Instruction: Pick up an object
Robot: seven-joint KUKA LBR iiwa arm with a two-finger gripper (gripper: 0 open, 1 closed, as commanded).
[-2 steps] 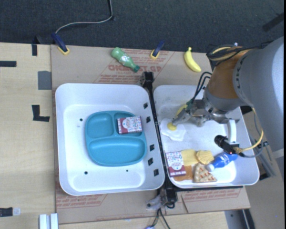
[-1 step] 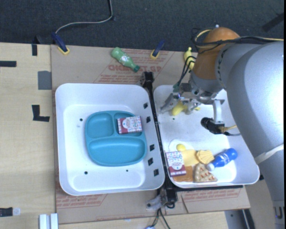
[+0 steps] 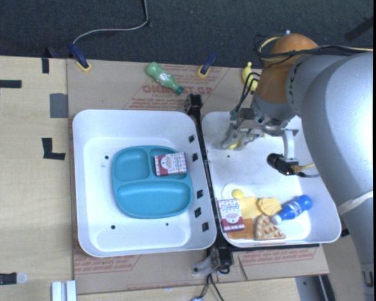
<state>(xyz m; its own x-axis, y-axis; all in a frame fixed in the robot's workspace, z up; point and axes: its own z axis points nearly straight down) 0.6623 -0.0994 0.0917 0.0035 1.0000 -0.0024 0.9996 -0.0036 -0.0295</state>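
I have the end effector [image 3: 237, 138] low in the right bin [image 3: 313, 196], well up from the bottle [image 3: 293, 208] and toy food [image 3: 263, 221] crowding its near rim, apparently over something yellow, though its state I cannot tell.

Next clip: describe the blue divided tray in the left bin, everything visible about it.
The blue divided tray is a rounded-rectangle plate, apparently smooth plastic, in a light blue. Raised ridges split it into compartments: two smaller ones along the far side and one long one along the near side. It lies flat, right way up, roughly central on the floor of the left bin, slightly turned. A small red-and-white carton rests in its far right compartment. Nothing else touches it.
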